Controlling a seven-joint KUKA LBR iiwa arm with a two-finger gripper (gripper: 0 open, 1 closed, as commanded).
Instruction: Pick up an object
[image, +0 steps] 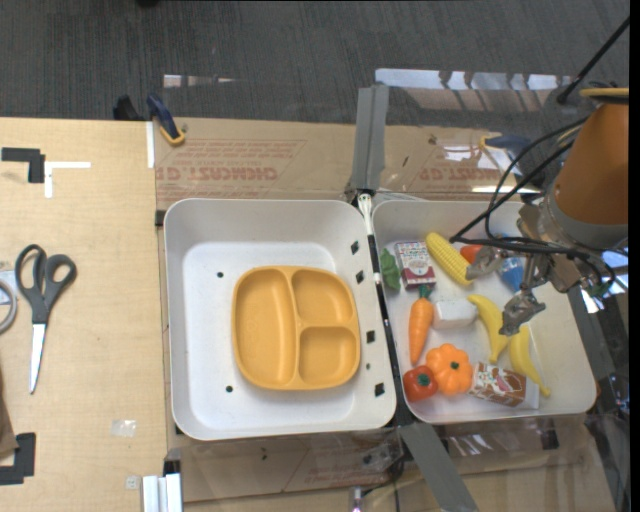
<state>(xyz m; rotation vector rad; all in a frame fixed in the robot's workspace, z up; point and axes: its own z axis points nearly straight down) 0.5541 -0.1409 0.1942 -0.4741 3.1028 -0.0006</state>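
Big wooden bench (80, 300) under everything, with brown cardboard (260, 160) laid behind the bins. Left white bin (190, 330) holding a yellow plate (296, 328) with three parts, right in its middle. Right white bin (575, 395) just beside the left bin, packed with small toy food. Grey arm with an orange band (600, 160) reaching over the right bin from the right, cut off at the edge, black cables looping above it.

Hand (505, 288) low over the right bin, above the bananas. Two metal fingers spread apart a little, nothing seen between them. Something blue and something orange behind the fingers, too hidden to name.

Inside the right bin, starting near the wall shared with the left bin: a green thing (389, 272), partly hidden by that wall; a small red and green box (413, 262); an orange carrot (421, 326) pointing down; a red tomato (419, 384) touching an orange pumpkin (450, 367). Farther from that wall: a yellow corn cob (447, 258), a white block (454, 312), two bananas (492, 325), one partly under the fingers, and a shiny snack pack (499, 385), hard to read.

Scissors (40, 300) on the bench, well left of the left bin. Blue and yellow clip (166, 120) behind the left bin.
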